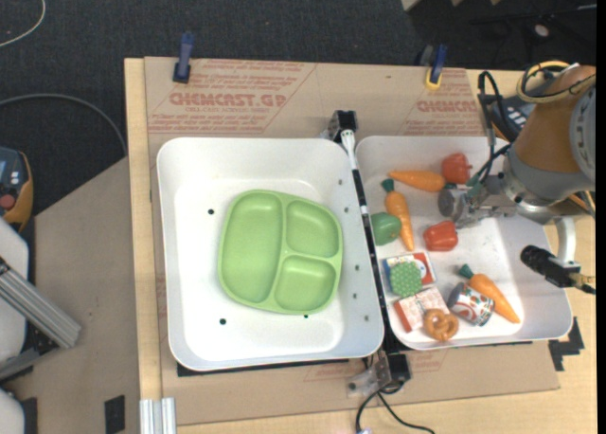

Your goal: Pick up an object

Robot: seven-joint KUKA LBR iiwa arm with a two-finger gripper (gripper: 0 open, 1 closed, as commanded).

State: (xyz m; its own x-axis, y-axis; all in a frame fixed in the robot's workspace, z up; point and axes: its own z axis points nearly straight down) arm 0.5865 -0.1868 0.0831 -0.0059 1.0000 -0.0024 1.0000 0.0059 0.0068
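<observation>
While the gripper [454,203] hangs low in the right bin [544,328], its grip state cannot be told. A red pepper [440,235] lies just beside it, another red piece [455,168] and a carrot [417,179] close by. A crowded neighbour may be nudged instead of grasped.

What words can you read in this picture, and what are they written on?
"CHEMCAST G P" in red, on the brown sheet behind the left bin.
"CHEMCAST" in red again, on that sheet behind the right bin, partly cut off by the arm.
Smaller red lines under both: too blurred to read.
Printing on the small food packets and the can: too small to read.
</observation>
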